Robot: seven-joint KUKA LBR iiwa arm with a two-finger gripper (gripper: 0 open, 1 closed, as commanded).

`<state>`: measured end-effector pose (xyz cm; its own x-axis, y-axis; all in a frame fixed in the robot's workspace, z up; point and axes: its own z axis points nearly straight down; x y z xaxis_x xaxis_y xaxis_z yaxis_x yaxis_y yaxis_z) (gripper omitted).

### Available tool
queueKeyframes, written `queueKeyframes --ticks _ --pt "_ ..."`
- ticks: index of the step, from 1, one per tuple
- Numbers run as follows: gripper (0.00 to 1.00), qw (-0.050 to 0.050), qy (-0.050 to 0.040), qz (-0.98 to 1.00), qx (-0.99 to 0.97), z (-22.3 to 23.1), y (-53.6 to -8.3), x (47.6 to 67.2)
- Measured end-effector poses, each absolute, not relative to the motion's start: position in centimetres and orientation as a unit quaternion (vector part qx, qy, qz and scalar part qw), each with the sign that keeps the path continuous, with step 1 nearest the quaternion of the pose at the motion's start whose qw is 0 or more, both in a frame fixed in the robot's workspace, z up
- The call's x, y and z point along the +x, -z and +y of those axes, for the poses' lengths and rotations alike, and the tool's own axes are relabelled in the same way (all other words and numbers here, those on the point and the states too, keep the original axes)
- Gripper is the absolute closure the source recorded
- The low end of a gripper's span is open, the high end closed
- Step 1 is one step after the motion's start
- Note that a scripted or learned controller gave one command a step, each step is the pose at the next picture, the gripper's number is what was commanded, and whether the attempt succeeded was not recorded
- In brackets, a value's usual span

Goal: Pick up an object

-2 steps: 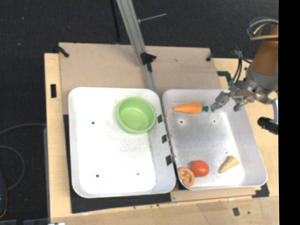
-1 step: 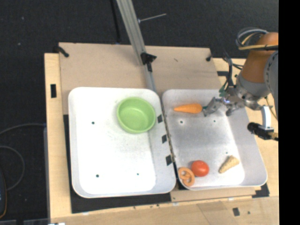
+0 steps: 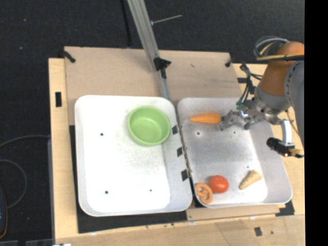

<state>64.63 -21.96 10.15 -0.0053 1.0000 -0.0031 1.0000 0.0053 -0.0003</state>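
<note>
One pair of jaws (image 3: 229, 121) hung low in the right bin (image 3: 271, 188), just beside the carrot's (image 3: 205, 119) blunt end; whether they stood wide or narrow I cannot tell. That carrot lay apart from them, looking light, stiff and smooth, best pinched across its thick middle. From the jaws, the grey arm (image 3: 274, 104) sloped back toward the bin's outer side.

1. The bench (image 3: 118, 73) is a tan board (pale wood at the edges).
2. Two white bins lie on it: left bin (image 3: 102, 158), right bin (image 3: 230, 147), edges touching.
</note>
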Motion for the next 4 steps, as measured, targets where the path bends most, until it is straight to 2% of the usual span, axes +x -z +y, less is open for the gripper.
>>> queueKeyframes --ticks 1,4 --pt "1.0 0.004 0.001 0.71 0.704 -22.1 -11.4 64.7" --pt "1.0 0.004 -0.0022 0.709 0.705 -21.0 -26.5 66.2"
